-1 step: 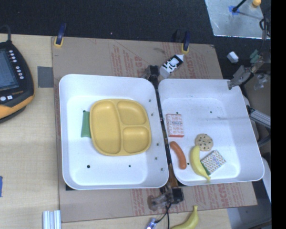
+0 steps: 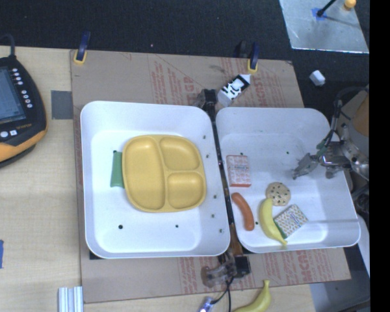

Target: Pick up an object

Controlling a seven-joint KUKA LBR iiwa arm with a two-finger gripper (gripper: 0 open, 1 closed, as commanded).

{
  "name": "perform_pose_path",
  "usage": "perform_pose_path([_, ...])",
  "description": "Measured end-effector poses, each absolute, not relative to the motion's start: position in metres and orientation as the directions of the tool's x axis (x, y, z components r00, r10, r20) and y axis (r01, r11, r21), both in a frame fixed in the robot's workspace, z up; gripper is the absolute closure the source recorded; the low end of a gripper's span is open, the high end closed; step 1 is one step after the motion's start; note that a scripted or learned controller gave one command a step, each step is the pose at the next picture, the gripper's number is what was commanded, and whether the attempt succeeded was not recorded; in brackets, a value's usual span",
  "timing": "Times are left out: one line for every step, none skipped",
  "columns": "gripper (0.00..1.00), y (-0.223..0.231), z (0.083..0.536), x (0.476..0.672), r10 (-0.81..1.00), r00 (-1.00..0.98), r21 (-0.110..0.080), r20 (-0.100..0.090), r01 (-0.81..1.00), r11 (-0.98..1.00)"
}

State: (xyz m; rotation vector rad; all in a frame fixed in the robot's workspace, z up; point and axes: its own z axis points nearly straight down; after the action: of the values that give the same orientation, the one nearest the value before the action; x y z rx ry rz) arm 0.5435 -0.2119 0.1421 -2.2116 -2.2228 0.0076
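My gripper (image 2: pixel 305 168) hangs low over the right part of the right bin (image 2: pixel 273 125), with nothing seen in it. Left of it lies a red and white packet (image 2: pixel 238 170). A round cookie (image 2: pixel 277 192) rests just below and left of the gripper. Near the bin's front edge lie a sausage (image 2: pixel 243 211), a yellow banana (image 2: pixel 269 220) and a checkered packet (image 2: pixel 290 220), the banana touching the packet.
The left bin (image 2: pixel 104 226) holds a yellow divided plate (image 2: pixel 164 172) with a green piece (image 2: pixel 117 169) poking out from under its left side. A teach pendant (image 2: pixel 10 112) sits on the bench at far left. A second banana (image 2: pixel 257 298) lies outside, below the bins.
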Motion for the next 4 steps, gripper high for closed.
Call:
perform_pose_path([0.00,-0.144,0.094,0.532,1.000,-0.008,-0.005,0.001,1.000,0.008])
perform_pose_path([1.00,-0.146,0.106,0.534,1.000,-0.012,-0.003,-0.002,1.000,0.012])
perform_pose_path([0.00,-0.146,0.106,0.534,1.000,-0.012,-0.003,-0.002,1.000,0.012])
perform_pose_path([1.00,-0.147,0.116,0.534,1.000,-0.017,-0.004,-0.004,1.000,0.017])
